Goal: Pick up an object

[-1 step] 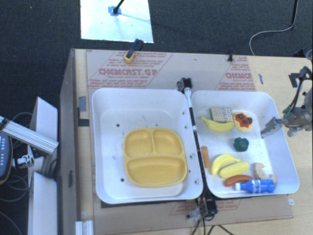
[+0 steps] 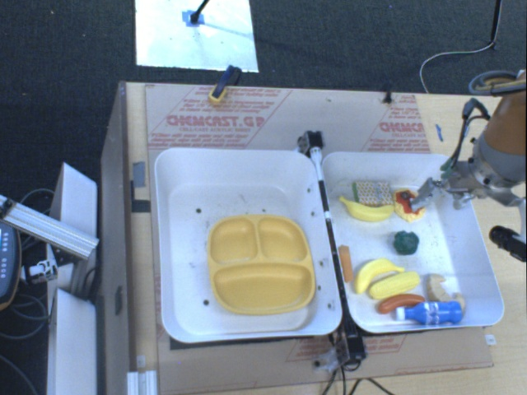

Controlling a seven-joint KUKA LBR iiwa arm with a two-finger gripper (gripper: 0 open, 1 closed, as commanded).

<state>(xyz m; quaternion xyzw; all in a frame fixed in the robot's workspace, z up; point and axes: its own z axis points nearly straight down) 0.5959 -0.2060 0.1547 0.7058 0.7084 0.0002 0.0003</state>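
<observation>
Gripper (image 2: 426,194) hovers beside the red toy (image 2: 406,203) at its nine o'clock; finger state unreadable; best centre above before dropping.

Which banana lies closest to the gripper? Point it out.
The lone banana at the right bin's far end, beside the gripper; the other two lie nearer the front.
</observation>
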